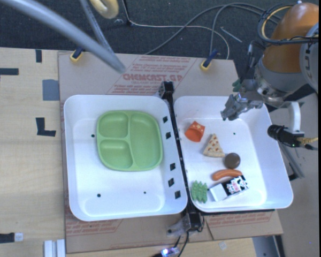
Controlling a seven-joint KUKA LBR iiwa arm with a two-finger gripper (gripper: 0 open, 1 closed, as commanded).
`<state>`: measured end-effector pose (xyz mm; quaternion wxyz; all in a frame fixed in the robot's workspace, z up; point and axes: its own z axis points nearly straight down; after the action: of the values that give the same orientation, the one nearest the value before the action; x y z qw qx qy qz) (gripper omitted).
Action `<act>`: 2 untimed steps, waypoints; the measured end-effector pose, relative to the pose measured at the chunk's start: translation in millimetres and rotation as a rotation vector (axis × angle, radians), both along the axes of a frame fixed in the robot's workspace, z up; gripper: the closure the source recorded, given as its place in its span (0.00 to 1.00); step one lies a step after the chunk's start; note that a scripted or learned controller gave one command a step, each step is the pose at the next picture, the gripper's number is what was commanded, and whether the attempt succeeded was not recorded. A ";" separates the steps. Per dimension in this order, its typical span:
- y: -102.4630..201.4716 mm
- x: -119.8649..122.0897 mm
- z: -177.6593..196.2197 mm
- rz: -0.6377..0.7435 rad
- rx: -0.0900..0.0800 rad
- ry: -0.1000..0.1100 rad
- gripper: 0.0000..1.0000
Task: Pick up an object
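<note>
The right bin (257,138) holds several small toy foods: an orange-red piece (194,131), a tan wedge (213,146), a brown round piece (232,160), an orange sausage (226,174), a green leafy piece (199,191) and a black-and-white carton (229,188). My gripper (232,110) hangs over the bin's far right part, apart from all of them, to the upper right of the wedge. Nothing shows between its dark fingers.
The left bin (80,143) carries a green divided plate (130,140). A black divider (173,143) runs between the bins. Cables cross the dark floor behind the bench. A grey pole slants across the top left.
</note>
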<state>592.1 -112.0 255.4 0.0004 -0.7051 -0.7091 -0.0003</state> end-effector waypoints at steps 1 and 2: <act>45.6 17.9 -14.5 0.000 -0.001 0.001 1.00; 90.2 31.2 -27.6 -0.002 -0.002 0.001 1.00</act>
<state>623.3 -21.7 227.8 0.0001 -0.7057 -0.7085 0.0008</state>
